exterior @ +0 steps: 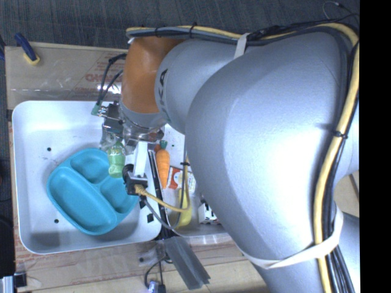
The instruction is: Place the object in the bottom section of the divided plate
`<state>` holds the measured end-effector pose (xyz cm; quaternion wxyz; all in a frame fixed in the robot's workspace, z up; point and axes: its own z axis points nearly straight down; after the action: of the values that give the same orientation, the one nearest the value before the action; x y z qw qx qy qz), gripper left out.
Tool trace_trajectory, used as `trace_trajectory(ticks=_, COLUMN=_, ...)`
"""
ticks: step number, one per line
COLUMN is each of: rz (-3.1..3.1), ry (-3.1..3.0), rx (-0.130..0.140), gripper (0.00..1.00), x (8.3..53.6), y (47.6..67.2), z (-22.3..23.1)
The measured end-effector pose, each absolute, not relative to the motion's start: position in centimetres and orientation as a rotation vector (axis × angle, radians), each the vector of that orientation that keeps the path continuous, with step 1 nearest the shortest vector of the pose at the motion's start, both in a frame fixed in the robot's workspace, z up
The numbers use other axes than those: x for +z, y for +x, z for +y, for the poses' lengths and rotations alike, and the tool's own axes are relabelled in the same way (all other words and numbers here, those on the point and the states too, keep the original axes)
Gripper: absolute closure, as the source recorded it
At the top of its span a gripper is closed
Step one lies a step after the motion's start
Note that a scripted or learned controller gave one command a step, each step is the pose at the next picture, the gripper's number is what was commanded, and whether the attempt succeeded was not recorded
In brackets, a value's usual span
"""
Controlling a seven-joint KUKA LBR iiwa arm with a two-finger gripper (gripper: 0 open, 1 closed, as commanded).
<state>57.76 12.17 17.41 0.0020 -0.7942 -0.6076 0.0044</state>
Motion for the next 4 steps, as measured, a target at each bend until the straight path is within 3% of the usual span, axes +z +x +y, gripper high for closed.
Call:
trace_trajectory(ticks=1, rz=-1.905, ry=-2.494, rx=0.013, gripper=0.0, x=17.4, y=57.8, z=12.1)
trace_trajectory(ticks=2, rz=-1.159, ry=-2.919, rx=0.006, gripper=0.0, x=9.0, y=51.8, z=14.9)
trace_trajectory(ticks=3, rz=-1.106, ry=-2.959, rx=-0.032, gripper=0.0, x=9.5, y=48.5, z=21.0)
trace_trajectory(ticks=4, rz=-0.822, ry=-3.031, rx=0.008, gripper=0.0, x=21.7, y=56.7, z=14.0)
